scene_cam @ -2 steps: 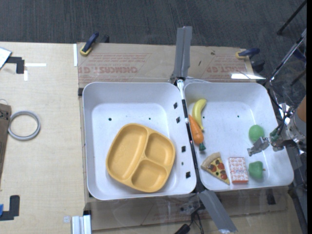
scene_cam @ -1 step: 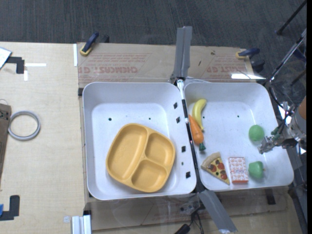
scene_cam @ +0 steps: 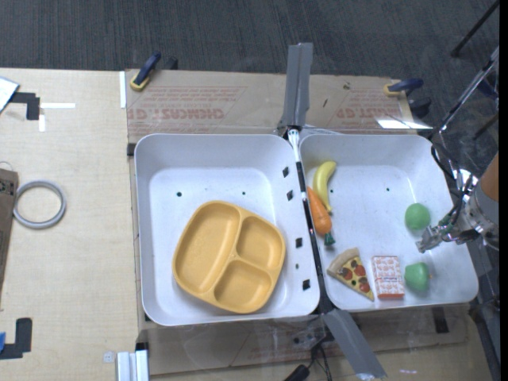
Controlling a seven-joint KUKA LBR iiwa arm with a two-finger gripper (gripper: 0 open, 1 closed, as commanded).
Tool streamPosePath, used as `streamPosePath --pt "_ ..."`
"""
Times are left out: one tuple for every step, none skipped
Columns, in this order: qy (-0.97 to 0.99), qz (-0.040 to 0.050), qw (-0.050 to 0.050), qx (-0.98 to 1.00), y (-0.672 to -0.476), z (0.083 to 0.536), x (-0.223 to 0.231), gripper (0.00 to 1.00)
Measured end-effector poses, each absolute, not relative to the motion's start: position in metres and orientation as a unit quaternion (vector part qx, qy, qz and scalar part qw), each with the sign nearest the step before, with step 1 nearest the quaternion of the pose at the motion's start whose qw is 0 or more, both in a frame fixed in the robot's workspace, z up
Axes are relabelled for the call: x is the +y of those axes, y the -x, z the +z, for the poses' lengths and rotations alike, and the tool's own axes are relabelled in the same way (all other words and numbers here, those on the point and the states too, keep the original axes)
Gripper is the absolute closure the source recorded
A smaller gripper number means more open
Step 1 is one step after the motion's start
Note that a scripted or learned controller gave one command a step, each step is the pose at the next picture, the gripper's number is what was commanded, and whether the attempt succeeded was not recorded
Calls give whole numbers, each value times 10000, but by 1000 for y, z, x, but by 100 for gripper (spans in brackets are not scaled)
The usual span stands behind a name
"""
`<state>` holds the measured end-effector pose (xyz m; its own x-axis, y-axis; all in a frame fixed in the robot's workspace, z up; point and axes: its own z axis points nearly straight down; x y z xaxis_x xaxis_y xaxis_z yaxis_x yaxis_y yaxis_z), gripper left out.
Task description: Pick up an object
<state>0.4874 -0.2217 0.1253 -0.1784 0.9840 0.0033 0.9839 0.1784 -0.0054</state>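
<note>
Jaws [scene_cam: 432,240]: hovering in the right bin [scene_cam: 381,153], grip state impossible to tell. Nearest items: green ball [scene_cam: 417,216] lying at eleven o'clock, second green ball [scene_cam: 416,275] at seven.

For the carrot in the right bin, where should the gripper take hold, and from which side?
Grip the carrot across its thick orange middle, coming straight down from above. It lies flat and lengthwise along the bin's left wall, with the banana right at its upper end, so closing the fingers across its narrow width probably leaves most room.
</note>
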Motion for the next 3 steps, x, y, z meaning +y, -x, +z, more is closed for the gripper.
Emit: streamPosePath --pt "5603 1 11 -8283 -478 89 -186 100" --pt "4918 2 10 -8707 -496 89 -160 100" --pt "5890 13 13 -8082 -535 155 -107 100"
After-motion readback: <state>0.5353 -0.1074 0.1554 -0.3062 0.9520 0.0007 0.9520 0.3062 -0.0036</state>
